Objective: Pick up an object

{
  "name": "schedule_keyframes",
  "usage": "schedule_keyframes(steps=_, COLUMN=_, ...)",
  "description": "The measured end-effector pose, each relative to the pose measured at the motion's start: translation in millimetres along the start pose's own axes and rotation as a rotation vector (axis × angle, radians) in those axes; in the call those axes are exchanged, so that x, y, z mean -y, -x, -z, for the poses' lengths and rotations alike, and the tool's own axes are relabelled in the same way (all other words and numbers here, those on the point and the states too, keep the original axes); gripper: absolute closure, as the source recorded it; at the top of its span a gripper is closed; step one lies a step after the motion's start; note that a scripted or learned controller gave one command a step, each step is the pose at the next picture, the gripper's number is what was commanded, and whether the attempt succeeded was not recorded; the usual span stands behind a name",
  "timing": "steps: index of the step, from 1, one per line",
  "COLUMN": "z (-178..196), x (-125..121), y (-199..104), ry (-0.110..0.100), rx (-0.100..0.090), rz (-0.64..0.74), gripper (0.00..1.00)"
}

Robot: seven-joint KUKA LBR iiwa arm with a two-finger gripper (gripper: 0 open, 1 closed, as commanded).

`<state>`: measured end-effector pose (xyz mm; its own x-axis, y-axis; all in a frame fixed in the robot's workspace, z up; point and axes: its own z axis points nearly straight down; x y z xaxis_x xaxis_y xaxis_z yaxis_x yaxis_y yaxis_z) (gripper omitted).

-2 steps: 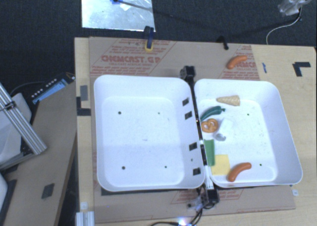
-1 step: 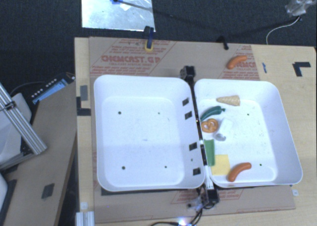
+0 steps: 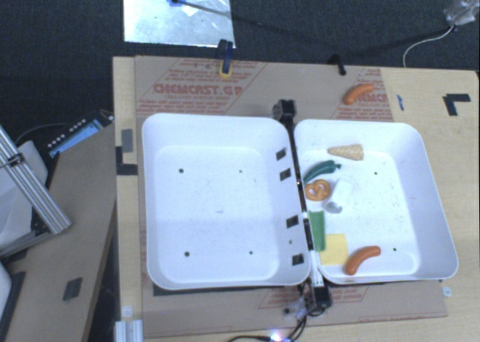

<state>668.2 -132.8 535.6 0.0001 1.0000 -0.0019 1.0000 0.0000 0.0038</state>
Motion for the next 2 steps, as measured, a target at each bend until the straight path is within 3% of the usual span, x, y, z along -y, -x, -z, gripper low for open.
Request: schedule_keyframes(steps=2, z=0.0, x=4.0, y=28.5, ry=0.0, rx=0.0, rz=0.001, gripper=1.0)
